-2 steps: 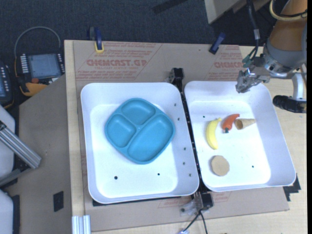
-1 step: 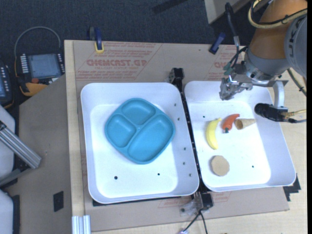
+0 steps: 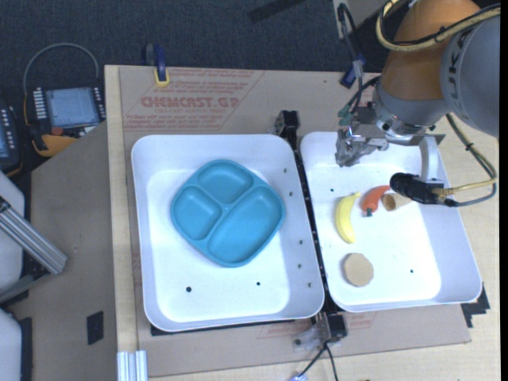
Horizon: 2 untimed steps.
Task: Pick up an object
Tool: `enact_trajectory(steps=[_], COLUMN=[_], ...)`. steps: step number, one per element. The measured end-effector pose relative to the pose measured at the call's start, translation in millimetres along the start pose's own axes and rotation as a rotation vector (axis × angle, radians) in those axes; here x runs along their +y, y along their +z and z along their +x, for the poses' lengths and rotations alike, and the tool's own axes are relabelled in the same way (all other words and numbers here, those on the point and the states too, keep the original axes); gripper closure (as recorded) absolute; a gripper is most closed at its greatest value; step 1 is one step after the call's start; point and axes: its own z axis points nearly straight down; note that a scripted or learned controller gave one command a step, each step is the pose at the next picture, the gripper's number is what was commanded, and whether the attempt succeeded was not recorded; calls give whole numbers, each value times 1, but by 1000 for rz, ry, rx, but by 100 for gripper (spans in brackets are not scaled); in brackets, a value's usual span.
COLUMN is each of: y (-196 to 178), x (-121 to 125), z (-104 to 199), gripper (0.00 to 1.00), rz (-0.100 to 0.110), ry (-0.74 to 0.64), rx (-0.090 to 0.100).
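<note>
Gripper (image 3: 347, 155) of the KUKA arm (image 3: 429, 54) hangs over the back-left corner of the right bin (image 3: 452, 268), its tips w/ nothing between them; how far apart they stand can't be told from this angle. Just in front & to its right lie the pickable items: a yellow banana (image 3: 346, 217), an orange-red piece (image 3: 373, 198) beside it, a small tan bit (image 3: 390, 202) touching that, and a round tan disc (image 3: 358, 270) nearer the front. A black cylinder (image 3: 414, 188) w/ a yellow cable sticks out over the same bin from the arm side. Left bin (image 3: 159, 276) holds a blue divided plate (image 3: 228, 211). Both bins sit on a brown board (image 3: 214, 98) printed in red lettering, clamped at the back w/ a blue-yellow clip (image 3: 159, 64). Dark carpet (image 3: 119, 14) surrounds the bench; a small screen device (image 3: 69, 107) ringed by a cable loop sits at far left.
</note>
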Motion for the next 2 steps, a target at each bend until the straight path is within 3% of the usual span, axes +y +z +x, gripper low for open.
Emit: enact_trajectory(steps=[1, 2], y=[7, -8], x=[-24, -45], z=[45, 95], gripper=[100, 100], rz=[3, 1], ry=[1, 0], rx=[-1, 0])
